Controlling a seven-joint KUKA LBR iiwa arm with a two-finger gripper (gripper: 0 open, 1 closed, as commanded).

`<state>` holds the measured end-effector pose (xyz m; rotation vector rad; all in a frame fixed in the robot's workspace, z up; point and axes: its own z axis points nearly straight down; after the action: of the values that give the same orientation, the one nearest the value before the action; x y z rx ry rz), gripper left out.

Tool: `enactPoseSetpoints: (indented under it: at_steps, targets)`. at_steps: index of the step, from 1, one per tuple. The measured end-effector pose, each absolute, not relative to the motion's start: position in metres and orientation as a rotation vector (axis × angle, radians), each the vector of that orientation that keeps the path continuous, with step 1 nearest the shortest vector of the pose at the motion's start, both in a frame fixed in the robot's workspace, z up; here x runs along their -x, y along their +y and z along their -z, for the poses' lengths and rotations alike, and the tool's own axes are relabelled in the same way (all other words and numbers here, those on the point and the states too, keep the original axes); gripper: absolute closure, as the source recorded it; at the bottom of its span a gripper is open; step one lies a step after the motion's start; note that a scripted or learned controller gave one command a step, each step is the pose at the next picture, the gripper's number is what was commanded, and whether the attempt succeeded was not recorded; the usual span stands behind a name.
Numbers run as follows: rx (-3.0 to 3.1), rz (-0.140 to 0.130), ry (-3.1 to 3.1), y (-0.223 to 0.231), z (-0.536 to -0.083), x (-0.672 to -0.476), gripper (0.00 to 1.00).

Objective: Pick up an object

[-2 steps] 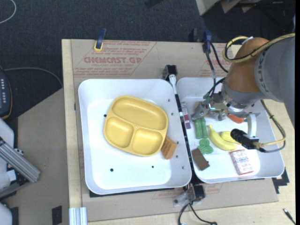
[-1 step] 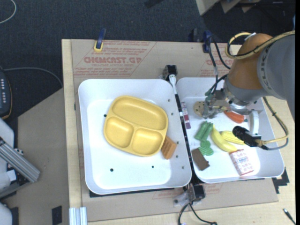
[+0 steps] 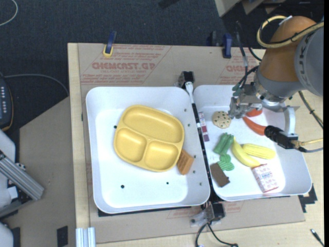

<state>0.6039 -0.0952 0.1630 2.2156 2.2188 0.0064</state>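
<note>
1. Now the hand (image 3: 237, 108) hangs low in the right bin (image 3: 295, 176), near its far left part; whether it is released or clenched cannot be told, and nothing is seen gripped in it.
2. Just left of the hand lies a round speckled cookie (image 3: 221, 119), close beside it but seemingly apart.
3. Just right of the hand, partly under the wrist, lies an orange carrot-like piece (image 3: 254, 125).
4. Nearer the camera than the hand sit a green toy vegetable (image 3: 224, 143), a yellow banana (image 3: 241, 155) touching a yellow corn cob (image 3: 259, 151), a small green piece (image 3: 225, 164) and a dark brown block (image 3: 220, 176).
5. Farther toward the near right corner of that bin lies a red-and-white packet (image 3: 266, 177).
6. Well to the left of the hand, in the left bin (image 3: 103, 189), a yellow divided plate (image 3: 148, 137) rests with a tan wafer-like piece (image 3: 185, 162) touching its near right edge.
7. Both bins stand on the desk (image 3: 77, 138).
</note>
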Motion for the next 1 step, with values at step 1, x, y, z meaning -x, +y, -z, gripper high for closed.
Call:
enactPoseSetpoints:
  at_steps: [1]
  targets:
    - [-2.216, -0.006, 2.218, -0.0999, -0.2077, -0.6047, 1.0]
